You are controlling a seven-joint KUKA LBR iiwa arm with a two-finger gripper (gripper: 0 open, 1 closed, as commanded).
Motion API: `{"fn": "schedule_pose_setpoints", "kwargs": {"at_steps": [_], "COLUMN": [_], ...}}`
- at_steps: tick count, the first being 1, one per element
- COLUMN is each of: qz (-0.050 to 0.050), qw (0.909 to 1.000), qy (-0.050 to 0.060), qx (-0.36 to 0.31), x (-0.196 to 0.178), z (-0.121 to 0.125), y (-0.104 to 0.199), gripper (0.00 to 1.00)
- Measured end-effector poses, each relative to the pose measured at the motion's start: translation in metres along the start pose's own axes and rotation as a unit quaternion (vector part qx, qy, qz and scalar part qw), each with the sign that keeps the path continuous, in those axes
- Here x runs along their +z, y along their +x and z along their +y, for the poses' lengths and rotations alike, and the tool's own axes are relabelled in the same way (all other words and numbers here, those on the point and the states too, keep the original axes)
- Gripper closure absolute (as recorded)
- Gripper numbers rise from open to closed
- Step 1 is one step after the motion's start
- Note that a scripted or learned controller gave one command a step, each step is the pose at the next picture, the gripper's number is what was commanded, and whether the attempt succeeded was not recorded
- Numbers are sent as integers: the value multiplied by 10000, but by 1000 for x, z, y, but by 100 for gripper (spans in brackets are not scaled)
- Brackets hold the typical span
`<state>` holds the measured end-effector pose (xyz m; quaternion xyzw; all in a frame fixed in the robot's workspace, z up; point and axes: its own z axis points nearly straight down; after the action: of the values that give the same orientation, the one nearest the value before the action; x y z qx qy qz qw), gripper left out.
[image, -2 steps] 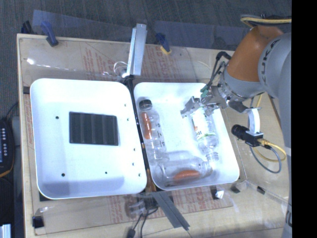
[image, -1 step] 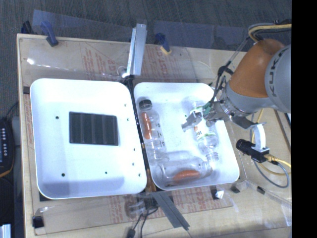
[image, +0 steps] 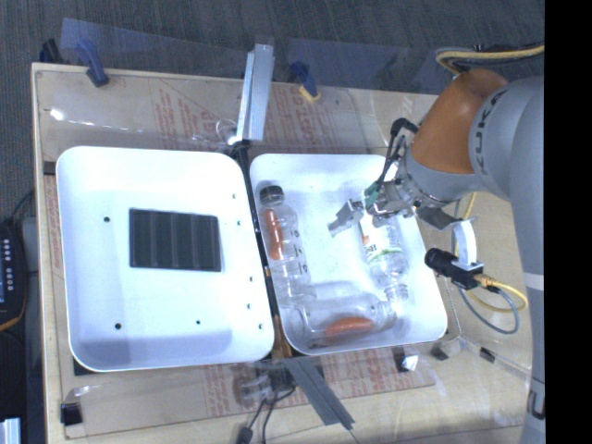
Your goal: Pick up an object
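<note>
Camera view from above: two shallow white bins are seen side by side on the bench. The left bin [image: 83,248] is occupied by a dark ribbed rectangular pad [image: 175,240] lying flat near its middle. The right bin [image: 314,169] is crowded with clear plastic bottles. One bottle with a dark cap [image: 279,234] is laid along the bin's left wall, an orange patch showing through it. A second clear bottle [image: 385,259] is stretched along the right side, a label band visible on it. A third bottle [image: 344,318] is laid across the near end, something orange-red seen inside it, its ends close to the other two.

The arm [image: 486,137] is brought in from the right, its orange band over the bin's far right corner. The gripper [image: 356,213] is positioned low inside the right bin, just at the upper end of the right-hand bottle. Whether the fingers are spread or closed cannot be told from this angle, and nothing can be made out clearly between them. A black cylindrical fitting [image: 442,264] is seen at the bin's right rim, with a yellow cable [image: 499,296] looped beside it on the bench
</note>
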<state>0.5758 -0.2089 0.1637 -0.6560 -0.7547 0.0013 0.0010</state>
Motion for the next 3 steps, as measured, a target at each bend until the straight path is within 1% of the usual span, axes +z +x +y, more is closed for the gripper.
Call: {"fn": "schedule_pose_setpoints", "kwargs": {"at_steps": [1, 2, 3], "qz": [-3, 6, 6], "qw": [10000, 9999, 9999], "qy": [-12, 2, 1], "qx": [-99, -112, -109], "x": [10, 14, 14], "z": [10, 4, 4], "y": [-2, 0, 0], "gripper": [0, 0, 0]}}
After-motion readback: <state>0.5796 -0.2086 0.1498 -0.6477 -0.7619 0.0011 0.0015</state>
